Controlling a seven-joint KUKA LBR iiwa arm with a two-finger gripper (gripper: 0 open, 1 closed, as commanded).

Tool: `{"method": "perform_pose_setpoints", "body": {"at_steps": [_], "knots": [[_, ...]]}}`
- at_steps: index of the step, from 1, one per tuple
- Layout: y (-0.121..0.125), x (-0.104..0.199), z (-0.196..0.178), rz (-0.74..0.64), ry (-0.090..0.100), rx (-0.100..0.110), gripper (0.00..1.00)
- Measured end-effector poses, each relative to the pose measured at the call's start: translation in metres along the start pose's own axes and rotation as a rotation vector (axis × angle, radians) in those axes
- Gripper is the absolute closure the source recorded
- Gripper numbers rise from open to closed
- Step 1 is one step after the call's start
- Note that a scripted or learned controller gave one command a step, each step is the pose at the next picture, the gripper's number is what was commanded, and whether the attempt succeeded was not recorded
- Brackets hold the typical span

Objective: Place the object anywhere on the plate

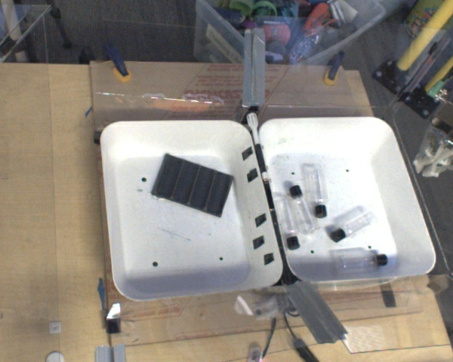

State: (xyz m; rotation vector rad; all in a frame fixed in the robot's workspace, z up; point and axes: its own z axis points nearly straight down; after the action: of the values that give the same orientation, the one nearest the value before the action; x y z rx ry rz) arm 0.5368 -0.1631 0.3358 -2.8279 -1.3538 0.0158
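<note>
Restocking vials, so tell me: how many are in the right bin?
5 vials: one upper middle, two by the left wall, one centre-right, one at the front.

I see two white bins on my light wooden desk. The plate is black with ridges. The vials are clear with black caps.

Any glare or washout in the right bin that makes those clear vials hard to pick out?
Camera view: the right bin floor is bright and nearly washed out; the clear vials blend into it, only their black caps stand out. The dark plate in the left bin reads sharply. Overall image slightly soft.
</note>
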Motion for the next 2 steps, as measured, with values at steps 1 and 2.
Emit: {"method": "perform_pose_setpoints", "body": {"at_steps": [1, 2], "knots": [[-0.0001, 0.0002, 0.0001, 0.0, 0.0, 0.0, 0.0], [0.0006, -0.0005, -0.0096, 0.001, -0.001, 0.001, 1.0]]}}
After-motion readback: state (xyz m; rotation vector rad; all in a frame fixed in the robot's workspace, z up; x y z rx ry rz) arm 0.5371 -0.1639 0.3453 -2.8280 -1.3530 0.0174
